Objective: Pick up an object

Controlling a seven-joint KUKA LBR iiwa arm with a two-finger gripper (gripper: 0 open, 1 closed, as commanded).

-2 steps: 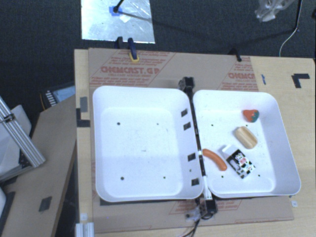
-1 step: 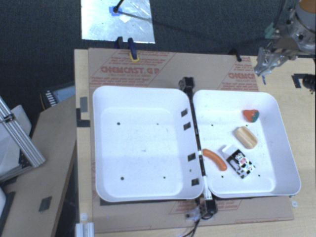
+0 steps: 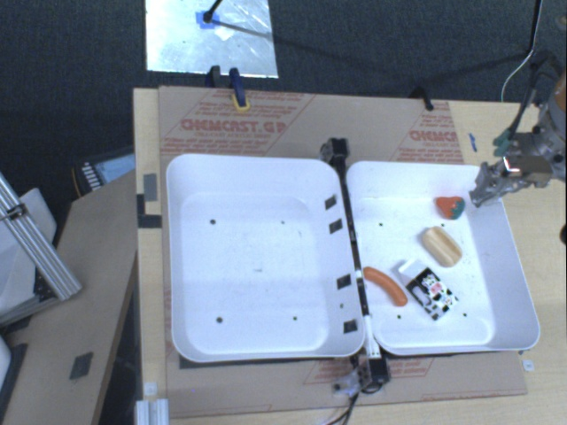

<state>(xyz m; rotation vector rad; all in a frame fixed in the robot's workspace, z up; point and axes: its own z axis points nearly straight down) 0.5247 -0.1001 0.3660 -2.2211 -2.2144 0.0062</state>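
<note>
Over the far right corner of the right bin the pincer is hanging, reaching in from the right on the grey arm, and whether it is spread or pressed together I cannot tell, since its tips are blurring into one pale shape above the bin's rim; nothing is showing between them. Just to the left of the pincer and a little nearer, an orange-red toy with a green end is lying on the bin floor, close to the pincer but apart from it. Nearer still, a tan bread-like roll is lying at a slant toward the middle of that bin. Toward the near side, a black-and-white patterned block is resting with a small white piece at its far left corner, and just to its left an orange sausage-shaped toy is lying at a slant, near the wall dividing the two bins. Beside it on the left, the left bin is sitting on the same brown sheet of cardboard covering the desk. Beyond the far edge of the desk, a shiny silver sheet is lying on the dark floor
</note>
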